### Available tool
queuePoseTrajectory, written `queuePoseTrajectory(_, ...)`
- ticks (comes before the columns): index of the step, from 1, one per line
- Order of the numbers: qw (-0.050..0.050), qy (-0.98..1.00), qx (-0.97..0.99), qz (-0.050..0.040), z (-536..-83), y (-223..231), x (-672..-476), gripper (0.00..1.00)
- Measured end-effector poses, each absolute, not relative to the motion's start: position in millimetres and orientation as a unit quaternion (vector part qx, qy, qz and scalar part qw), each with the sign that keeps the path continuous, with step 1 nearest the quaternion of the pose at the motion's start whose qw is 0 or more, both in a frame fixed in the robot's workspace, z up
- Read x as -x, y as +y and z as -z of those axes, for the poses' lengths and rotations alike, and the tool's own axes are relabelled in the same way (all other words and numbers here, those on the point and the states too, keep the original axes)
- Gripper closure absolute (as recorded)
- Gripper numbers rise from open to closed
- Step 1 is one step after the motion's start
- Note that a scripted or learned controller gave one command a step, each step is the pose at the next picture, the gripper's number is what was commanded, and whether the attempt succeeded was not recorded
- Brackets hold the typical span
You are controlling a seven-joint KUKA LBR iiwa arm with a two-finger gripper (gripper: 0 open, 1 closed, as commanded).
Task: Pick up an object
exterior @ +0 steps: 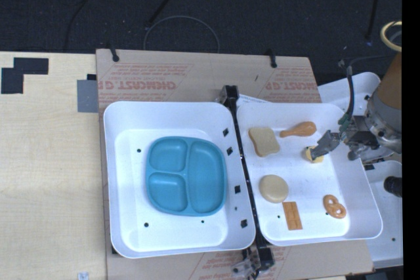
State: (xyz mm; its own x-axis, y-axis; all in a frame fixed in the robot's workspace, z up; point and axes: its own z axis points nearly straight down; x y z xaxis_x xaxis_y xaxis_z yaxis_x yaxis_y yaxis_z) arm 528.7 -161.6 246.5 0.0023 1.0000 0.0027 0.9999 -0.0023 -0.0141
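My gripper (337, 151) hovers at the right edge of the right bin (359, 223), fingers spread open and nothing between them. A small yellow piece (310, 155) lies at the tip of the left finger (325, 140), just outside the gap. Further left in this bin are a tan toast slice (264, 140) and a brown drumstick (299, 130). Toward the front lie a round beige bun (273, 188), an orange wafer (292, 215) and a pretzel (335, 206).
A blue divided plate (185, 175) lies in the left bin (125, 121). The black divider (237, 160) runs between the two bins. The arm's wrist and cables (384, 115) stand over the bench to the right.
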Motion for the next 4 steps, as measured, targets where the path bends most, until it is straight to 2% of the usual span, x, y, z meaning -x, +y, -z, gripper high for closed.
queuePoseTrajectory(1, 0.0, -0.707, 0.707, -0.0005, -253, -162, -531.0, 0.0)
queuePoseTrajectory(2, 0.004, -0.707, 0.707, -0.0024, -189, -163, -525.6, 0.0)
queuePoseTrajectory(4, 0.002, -0.707, 0.708, 0.0012, -89, -151, -527.3, 0.0)
